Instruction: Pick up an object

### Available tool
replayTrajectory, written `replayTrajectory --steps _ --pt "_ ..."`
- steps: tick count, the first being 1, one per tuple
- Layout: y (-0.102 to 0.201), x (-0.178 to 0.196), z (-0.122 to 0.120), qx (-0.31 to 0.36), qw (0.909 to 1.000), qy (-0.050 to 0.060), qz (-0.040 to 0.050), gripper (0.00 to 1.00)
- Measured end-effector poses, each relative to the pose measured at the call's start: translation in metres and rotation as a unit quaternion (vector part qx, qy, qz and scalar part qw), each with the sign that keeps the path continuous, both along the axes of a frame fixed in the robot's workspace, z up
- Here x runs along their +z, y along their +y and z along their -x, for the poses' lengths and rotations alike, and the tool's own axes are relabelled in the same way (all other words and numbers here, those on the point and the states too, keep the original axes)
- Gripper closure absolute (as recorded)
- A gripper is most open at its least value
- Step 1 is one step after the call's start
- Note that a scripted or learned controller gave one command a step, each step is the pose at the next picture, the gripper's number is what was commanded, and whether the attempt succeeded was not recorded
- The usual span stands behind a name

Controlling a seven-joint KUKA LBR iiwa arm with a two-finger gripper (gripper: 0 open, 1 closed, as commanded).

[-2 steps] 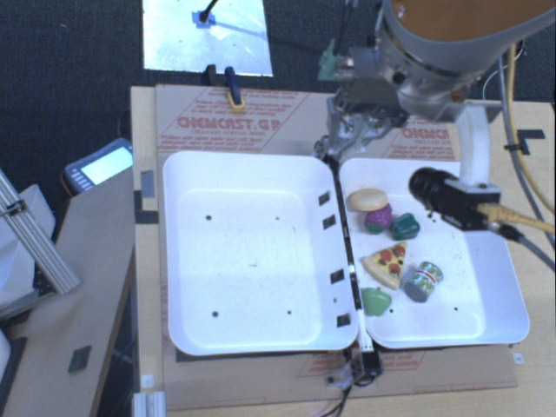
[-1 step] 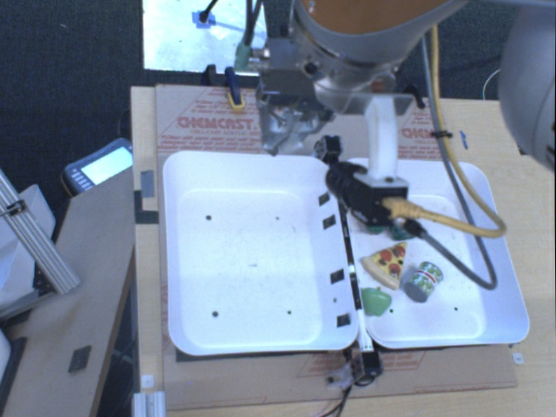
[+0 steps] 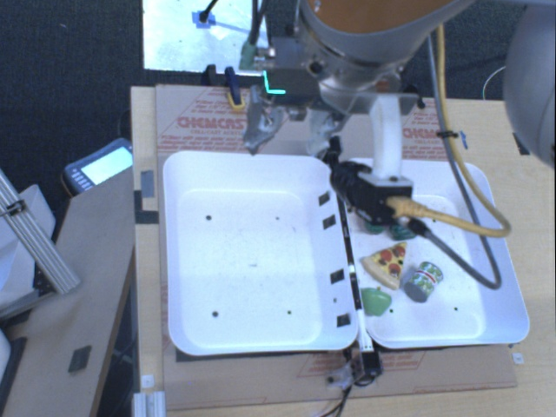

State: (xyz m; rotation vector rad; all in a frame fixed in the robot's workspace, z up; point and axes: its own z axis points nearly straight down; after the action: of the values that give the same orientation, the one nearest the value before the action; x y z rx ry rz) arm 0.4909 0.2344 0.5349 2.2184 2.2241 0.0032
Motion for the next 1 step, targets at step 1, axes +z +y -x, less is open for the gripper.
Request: replayTrajectory --steps 1 --pt "0.0003 0.0116 -0.0002 0.001 1.0000 -0.001 -0.0010 1.00"
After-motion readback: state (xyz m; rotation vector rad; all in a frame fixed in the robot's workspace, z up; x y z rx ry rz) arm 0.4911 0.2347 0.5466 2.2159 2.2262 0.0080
